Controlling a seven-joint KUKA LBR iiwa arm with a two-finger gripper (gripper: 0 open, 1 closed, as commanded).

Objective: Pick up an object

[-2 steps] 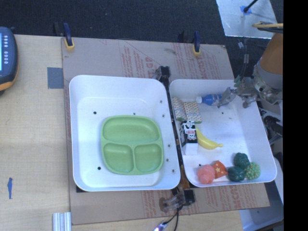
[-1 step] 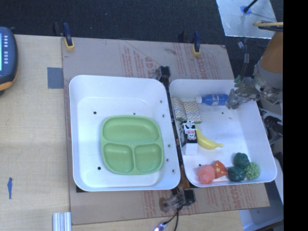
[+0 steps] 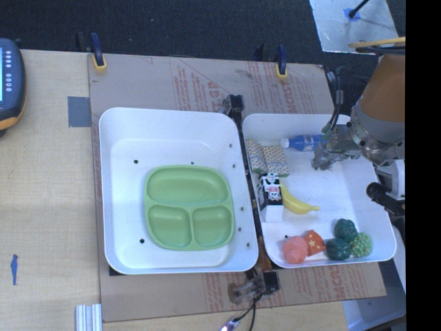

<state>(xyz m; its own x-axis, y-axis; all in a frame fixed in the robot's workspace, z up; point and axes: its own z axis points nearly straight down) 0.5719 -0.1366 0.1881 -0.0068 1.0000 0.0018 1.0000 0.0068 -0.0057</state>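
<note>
The right bin (image 3: 358, 257) holds several small items. A clear bottle with a blue cap (image 3: 300, 143) lies near its far edge. A patterned packet (image 3: 267, 158) sits at the left wall, with a black-and-white cow figure (image 3: 271, 187) below it. A yellow banana (image 3: 299, 204) lies mid-bin. At the near edge are a pink ball (image 3: 295, 249), a red piece with a star (image 3: 315, 242) and green broccoli pieces (image 3: 346, 239). My gripper (image 3: 324, 158) hangs over the far part of this bin, just right of the bottle. Nothing shows between its fingers.
The left bin (image 3: 117, 185) carries a green divided plate (image 3: 188, 206). A blue-and-orange device (image 3: 10, 81) sits at the bench's far left. Clamps (image 3: 98, 52) hold the cardboard at the back. The arm's orange band (image 3: 386, 88) rises at the right.
</note>
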